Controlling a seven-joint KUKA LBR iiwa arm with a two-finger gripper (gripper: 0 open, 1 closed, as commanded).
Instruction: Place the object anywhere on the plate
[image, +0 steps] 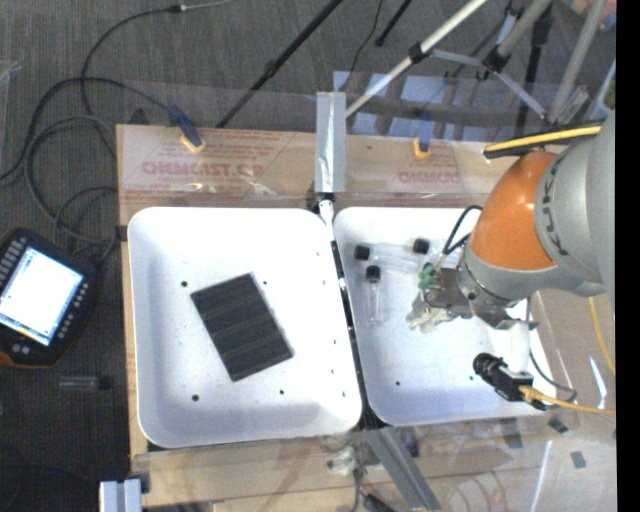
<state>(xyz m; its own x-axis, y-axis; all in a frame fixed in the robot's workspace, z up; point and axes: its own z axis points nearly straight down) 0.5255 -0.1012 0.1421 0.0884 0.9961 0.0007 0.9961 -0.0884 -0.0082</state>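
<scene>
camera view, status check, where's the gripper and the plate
Gripper low over right bin. Dark ribbed plate flat in left bin. Small black pieces near right bin's top left.

Grey carpet floor (90, 60) with black cables (70, 150) looping across at left. Handheld screen pendant (38, 298) lies far left. Metal stand legs (500, 50) at far right.

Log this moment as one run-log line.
gripper: over right bin | dark plate: left bin, bare | small black pieces: right bin
</scene>
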